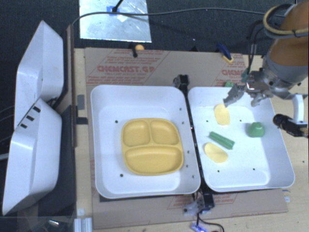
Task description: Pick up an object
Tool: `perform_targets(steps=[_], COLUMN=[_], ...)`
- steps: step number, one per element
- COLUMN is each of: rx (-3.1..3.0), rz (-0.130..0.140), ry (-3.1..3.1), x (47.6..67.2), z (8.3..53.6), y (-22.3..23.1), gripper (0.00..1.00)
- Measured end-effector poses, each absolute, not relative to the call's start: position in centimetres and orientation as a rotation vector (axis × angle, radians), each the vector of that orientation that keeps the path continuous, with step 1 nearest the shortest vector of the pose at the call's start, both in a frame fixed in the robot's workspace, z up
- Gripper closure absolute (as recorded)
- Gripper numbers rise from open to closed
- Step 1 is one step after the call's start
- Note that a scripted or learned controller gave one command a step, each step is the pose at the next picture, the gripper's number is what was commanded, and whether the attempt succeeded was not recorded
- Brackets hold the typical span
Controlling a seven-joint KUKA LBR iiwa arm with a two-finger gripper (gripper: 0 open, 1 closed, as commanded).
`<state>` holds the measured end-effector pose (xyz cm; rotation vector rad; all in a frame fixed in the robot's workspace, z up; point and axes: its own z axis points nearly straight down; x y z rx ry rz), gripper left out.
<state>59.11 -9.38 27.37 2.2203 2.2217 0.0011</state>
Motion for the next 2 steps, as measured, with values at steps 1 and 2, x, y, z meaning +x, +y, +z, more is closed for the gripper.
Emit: perform_targets(steps=[1, 2], rx=[2.221, 2.221], rz=[0.003, 0.002], ry=[2.217, 2.218], x=[58.2, 62.0], z=[30.4, 31.4], y=[-12.1, -15.7], gripper=[0.0, 0.0])
